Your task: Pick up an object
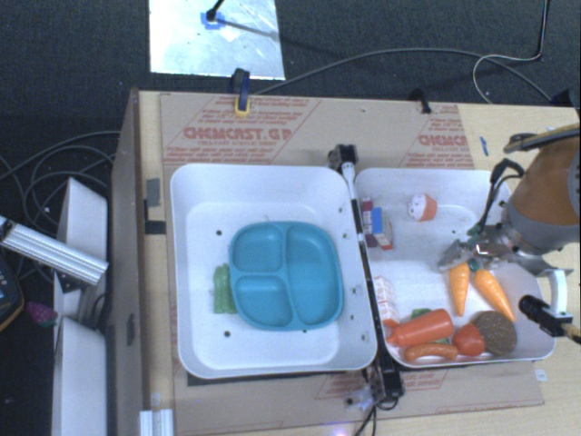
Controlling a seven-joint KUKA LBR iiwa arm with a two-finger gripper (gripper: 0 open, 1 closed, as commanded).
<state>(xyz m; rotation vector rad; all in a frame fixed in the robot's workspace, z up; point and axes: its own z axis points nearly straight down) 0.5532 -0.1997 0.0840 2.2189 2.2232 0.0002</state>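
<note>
Camera view from above has the desk (272, 121) with two white bins side by side, so I'll use the right bin (454, 184) as the reference for everything. The arm (545, 193) comes in over that bin's right edge, grey with the orange part showing, and the tool (467, 252) sits low inside the bin, right of its middle. Can't tell whether the tool is open or closed, it's just a small dark and shiny cluster from this angle, and nothing is visibly caught in it.

Stuff in the right bin: two toy carrots, a short one (459, 286) just under the tool and a longer one (494, 291) right beside it, both with their tops close to or touching the tool, hard to say which. Along the bin's near edge there's a red-orange sausage-looking piece (420, 326), a small red tomato-ish thing (468, 339) and a brown round patty (497, 331), all bunched together. A little white and orange item (420, 208) sits toward the bin's far side, well apart from the tool, and a small box or packet (375, 225) lies against the bin's left wall.

Next to the right bin, the left bin (204, 198) holds a blue divided plate (286, 275) with a green piece (222, 289) just beside it.
</note>
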